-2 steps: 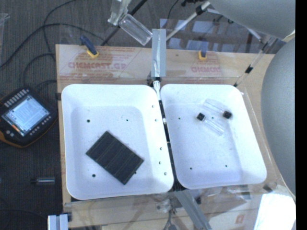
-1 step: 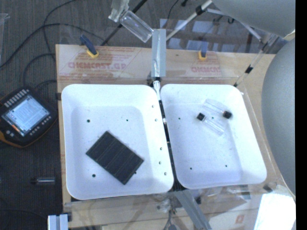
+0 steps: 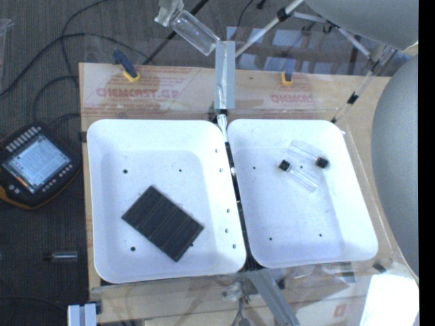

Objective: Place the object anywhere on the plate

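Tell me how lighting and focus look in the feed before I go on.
Camera view: even bright light washes out the white bins, shadows faint; the dark plate reads crisply; the clear objects in the right bin nearly vanish against white, only their black caps distinct; the arm at right is a large soft blur.

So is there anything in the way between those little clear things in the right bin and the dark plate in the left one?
Only the bins' raised rims lie between the clear objects and the dark plate; they would need lifting over.
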### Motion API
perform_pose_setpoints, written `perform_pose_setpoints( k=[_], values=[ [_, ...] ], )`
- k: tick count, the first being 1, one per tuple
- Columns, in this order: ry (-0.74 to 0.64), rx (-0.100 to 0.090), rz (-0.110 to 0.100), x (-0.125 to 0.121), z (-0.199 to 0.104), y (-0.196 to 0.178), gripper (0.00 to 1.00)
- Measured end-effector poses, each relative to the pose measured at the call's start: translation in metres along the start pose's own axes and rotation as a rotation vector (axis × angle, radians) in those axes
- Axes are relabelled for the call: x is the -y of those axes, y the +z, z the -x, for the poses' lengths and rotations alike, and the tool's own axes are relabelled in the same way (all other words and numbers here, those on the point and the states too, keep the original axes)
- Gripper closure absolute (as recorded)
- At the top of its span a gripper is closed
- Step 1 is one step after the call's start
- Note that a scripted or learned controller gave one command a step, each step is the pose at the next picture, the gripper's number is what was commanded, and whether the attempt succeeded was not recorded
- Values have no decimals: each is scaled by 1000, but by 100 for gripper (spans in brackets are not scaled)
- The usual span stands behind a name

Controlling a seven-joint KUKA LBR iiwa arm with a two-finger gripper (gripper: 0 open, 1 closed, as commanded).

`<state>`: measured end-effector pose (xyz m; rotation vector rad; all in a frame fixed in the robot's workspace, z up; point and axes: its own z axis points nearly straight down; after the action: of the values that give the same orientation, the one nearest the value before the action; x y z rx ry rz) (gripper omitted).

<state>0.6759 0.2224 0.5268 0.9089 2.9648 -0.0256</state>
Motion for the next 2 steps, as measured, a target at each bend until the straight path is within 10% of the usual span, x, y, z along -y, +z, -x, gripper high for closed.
perform_pose_setpoints(
  k=[2],
  values=[
    [1, 7, 1, -2, 1, -19, 100]
  ],
)
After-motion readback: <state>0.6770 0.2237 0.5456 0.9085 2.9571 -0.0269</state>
